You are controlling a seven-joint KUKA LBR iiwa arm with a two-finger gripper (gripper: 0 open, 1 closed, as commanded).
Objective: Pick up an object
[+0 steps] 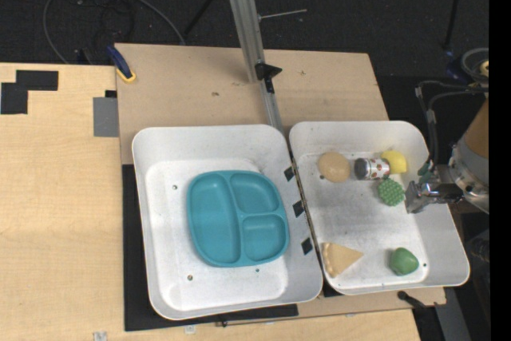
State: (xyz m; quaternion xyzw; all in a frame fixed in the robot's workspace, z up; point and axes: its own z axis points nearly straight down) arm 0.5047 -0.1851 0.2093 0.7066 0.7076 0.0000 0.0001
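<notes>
One candidate lay nearest: the green textured ball sat just left of the gripper, apart from it, with the small can beyond. Nothing was between the fingers; I could not tell their spacing. Green lime lay nearer the camera.

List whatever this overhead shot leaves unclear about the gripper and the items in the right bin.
- Gripper, camera view: small and blurred at the right bin wall; fingers' state unreadable.
- Arm: cut off by the view's right edge.
- Small can: too small to read its label.
- Tan wedge: its material is unclear at this resolution.
</notes>
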